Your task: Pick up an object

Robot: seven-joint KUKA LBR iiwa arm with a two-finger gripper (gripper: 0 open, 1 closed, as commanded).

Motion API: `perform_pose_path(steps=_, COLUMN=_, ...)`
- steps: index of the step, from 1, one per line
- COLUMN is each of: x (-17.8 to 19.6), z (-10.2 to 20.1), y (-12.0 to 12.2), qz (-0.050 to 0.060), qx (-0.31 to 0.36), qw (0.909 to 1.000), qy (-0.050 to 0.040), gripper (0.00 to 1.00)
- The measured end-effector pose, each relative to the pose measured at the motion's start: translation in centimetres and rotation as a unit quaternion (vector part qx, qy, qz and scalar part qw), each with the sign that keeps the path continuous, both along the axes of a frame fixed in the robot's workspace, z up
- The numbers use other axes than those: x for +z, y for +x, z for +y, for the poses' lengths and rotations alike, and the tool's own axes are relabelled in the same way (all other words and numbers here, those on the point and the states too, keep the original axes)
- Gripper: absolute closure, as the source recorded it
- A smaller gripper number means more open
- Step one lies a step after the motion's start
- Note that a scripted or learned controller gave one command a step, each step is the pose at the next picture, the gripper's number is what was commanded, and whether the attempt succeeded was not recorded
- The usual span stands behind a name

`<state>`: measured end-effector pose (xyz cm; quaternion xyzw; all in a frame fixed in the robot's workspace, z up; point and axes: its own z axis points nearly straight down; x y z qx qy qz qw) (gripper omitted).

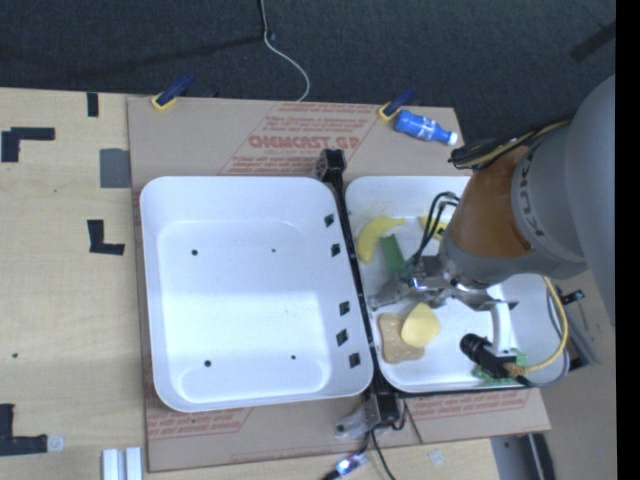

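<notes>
My gripper [404,288] reaches down into the right bin [530,376], near its left wall. Just below it lie a round yellow piece [421,325] and a tan block [394,342], touching each other. A green stick-like object [391,255] lies just above the gripper, partly under it. A yellow banana-shaped thing [374,234] lies further back beside the green one. From this angle I see nothing held in the gripper.
The left bin [240,288] lies alongside, joined by a black divider [345,268]. A blue and white bottle [425,126] lies on the cardboard behind the right bin. The arm's bulk [540,208] covers the right bin's right side.
</notes>
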<state>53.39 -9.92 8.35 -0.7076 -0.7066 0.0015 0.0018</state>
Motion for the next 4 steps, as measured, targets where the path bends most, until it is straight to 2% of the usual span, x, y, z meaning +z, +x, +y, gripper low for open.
perform_pose_path(steps=1, x=1.1, z=0.0, y=0.3, qz=-0.002, qx=0.001, qw=1.0000, qy=-0.0007, gripper=1.00)
perform_pose_path(steps=2, x=7.6, z=10.9, y=-3.4, qz=0.002, qx=0.001, qw=1.0000, qy=0.0034, gripper=1.00)
perform_pose_path(steps=3, x=26.7, z=15.7, y=3.9, qz=-0.012, qx=0.005, qw=0.9999, qy=0.0010, gripper=1.00)
perform_pose_path(steps=4, x=23.9, z=24.3, y=-4.1, qz=0.001, qx=0.006, qw=1.0000, qy=0.0001, gripper=1.00)
